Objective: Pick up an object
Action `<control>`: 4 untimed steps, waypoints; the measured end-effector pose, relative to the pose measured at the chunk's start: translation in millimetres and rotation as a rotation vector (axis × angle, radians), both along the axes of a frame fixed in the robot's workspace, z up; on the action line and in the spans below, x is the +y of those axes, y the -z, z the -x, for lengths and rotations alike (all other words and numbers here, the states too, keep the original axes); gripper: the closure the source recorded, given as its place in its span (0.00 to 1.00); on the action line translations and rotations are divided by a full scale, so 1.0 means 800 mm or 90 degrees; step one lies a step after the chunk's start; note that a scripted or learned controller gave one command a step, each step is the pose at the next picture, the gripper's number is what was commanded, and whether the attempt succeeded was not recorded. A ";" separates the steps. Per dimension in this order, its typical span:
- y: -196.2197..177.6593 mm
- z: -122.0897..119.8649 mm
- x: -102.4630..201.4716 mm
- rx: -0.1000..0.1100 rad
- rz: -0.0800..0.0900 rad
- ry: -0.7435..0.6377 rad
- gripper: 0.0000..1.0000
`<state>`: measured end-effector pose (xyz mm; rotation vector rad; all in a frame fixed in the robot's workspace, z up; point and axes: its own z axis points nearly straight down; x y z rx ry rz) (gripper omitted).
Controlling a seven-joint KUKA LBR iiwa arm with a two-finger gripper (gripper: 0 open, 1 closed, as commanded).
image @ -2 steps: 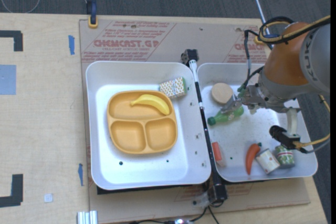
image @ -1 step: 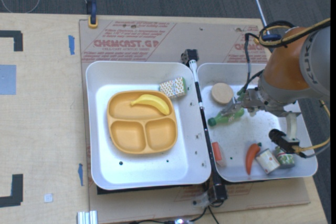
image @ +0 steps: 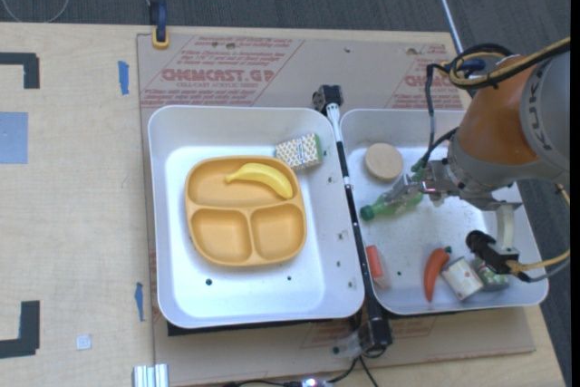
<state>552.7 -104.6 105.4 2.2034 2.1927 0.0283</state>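
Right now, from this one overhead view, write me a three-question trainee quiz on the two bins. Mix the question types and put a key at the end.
1. True or false: the banana lies on the yellow divided plate in the left bin.
2. Multiple choice: the gripper is above which bin? A) left bin B) right bin C) neither
3. Fill in: the item nearest the gripper is the ____ object, lying flat on the bin floor.

Key: 1 true; 2 B; 3 green.
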 end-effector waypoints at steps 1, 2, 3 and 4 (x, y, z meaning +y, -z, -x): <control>0.000 0.001 0.000 0.001 0.000 0.000 0.00; 0.019 0.048 0.009 0.012 -0.003 -0.002 0.00; 0.019 0.084 0.012 0.010 -0.002 -0.003 0.00; 0.005 0.082 0.006 0.004 0.004 0.000 1.00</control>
